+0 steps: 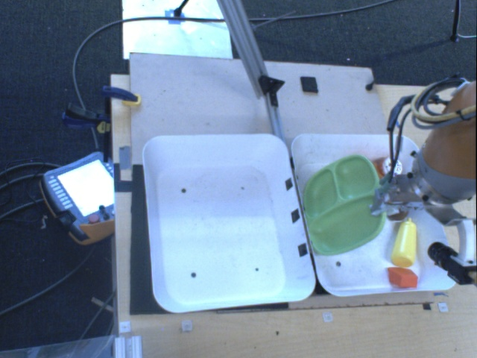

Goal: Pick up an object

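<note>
The end effector [381,206] hangs low in the right-hand shallow white plastic bin [358,278], at the right rim of a light green divided plastic plate [343,203]; whether it is apart, together, or clamped on that rim I cannot tell, because the grey wrist and cabling cover it from above. The plate lies immediately to the end effector's left, spreading away from it across the middle of the bin, apparently flat on the floor. Just below and to the right of the end effector stands or lies a small yellow plastic bottle-shaped toy [404,243], and beyond that, further down, a small orange-red block [402,277]; a red scrap [381,166] peeps out just above the end effector, too hidden to name. Far to the left, the second white bin [223,222] sits beside this one on the desk [223,88]. As a judgement, the plate would be light and stiff but smooth and wide, so only its thin raised rim or a divider ridge offers a pinch, and it may tip or slide when lifted from one edge. The yellow bottle looks light, rigid and rounded, likely to roll out of a loose grip; across its narrower body seems the safest hold. The orange block seems the easiest: compact, flat-sided, unlikely to slip.
</note>
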Motion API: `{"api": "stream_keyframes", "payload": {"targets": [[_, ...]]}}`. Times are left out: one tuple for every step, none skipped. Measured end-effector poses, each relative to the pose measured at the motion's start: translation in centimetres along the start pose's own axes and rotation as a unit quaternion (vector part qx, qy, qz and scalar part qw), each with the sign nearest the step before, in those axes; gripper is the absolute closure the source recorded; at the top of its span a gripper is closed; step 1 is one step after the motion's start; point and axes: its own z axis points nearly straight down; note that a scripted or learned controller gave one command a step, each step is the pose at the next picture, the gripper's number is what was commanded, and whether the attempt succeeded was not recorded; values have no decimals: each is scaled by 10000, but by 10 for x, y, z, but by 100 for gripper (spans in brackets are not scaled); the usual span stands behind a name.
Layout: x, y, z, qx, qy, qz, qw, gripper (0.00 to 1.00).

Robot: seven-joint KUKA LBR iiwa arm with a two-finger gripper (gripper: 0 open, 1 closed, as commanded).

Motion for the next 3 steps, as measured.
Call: {"api": "stream_keyframes", "payload": {"targets": [[34,14,-10,-63,-20,21,10000,100],[54,17,-15,-110,13,32,9999,100],[106,20,-27,20,83,-60,9999,100]]}}
